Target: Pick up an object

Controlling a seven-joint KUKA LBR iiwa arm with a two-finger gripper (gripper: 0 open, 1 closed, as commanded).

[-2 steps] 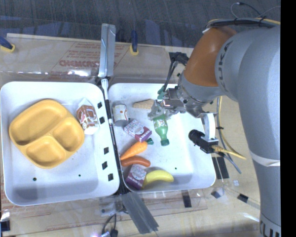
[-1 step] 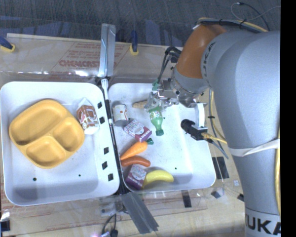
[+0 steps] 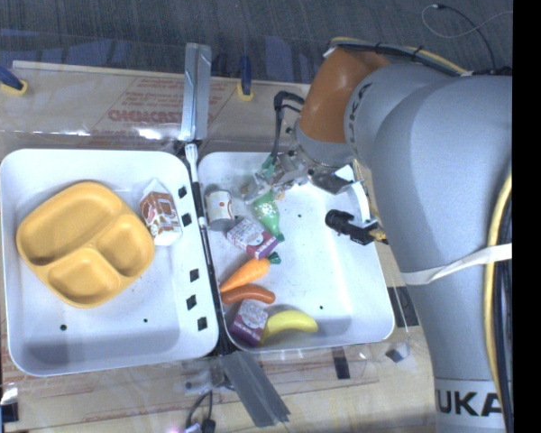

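The end effector (image 3: 284, 171) sits low in the upper part of the right bin (image 3: 370, 318), in the centre of the frame, beneath the orange band (image 3: 329, 97) of the arm. I cannot tell whether it is wide, narrow or holding anything.

Candidate objects crowd just below and left of it: a green packet (image 3: 267, 213), a small can (image 3: 219, 205), a purple-and-white pouch (image 3: 250, 234). Lower in that bin lie a carrot (image 3: 246, 273), a red sausage (image 3: 250, 294) and a banana (image 3: 290, 322).

The risk, as I judge it, is the clutter: tightly packed items may let the grasp slip off, catch two things, or push one against the bin wall.
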